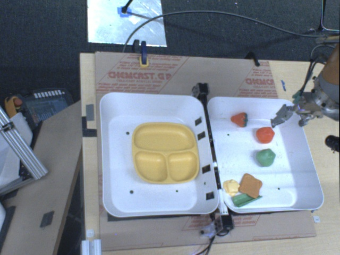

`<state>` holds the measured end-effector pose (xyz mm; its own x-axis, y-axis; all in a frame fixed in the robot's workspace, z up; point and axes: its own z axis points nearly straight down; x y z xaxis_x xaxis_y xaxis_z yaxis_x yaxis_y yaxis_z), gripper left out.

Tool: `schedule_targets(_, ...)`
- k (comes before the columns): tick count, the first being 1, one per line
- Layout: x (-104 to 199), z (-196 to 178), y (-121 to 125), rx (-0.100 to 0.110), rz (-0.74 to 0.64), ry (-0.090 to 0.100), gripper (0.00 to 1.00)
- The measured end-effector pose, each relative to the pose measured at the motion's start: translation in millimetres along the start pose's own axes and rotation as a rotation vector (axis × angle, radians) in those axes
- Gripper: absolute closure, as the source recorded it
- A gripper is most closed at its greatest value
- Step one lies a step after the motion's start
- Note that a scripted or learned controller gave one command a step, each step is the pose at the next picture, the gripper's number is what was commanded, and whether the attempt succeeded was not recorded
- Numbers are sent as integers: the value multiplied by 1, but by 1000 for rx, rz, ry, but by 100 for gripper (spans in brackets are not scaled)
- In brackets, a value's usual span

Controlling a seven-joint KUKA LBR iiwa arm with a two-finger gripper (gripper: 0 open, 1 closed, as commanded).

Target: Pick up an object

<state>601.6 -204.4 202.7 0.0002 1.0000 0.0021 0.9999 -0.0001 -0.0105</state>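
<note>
Yellow divided tray (162,152) occupies the left bin (114,110). Right bin (303,185): red tomato (265,135) lies just beside the released, empty jaws (291,116); green toy (265,156) nearer the front edge.

Wooden bench (276,73), printed cardboard sheet (159,70), two white bins (114,110) (308,169) side by side

The arm (328,84) is cut off by the right edge; the gripper (289,115) is too small and blurry to tell much; a green piece (241,200) hides partly under the brown toast (250,185); the grey box (45,106) looks blurry.
</note>
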Motion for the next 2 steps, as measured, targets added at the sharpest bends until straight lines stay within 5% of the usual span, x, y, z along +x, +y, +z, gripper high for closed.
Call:
schedule_targets(1,1,-8,3,-12,-3,-3,0)
schedule_targets(2,7,51,-3,-8,-2,-1,0)
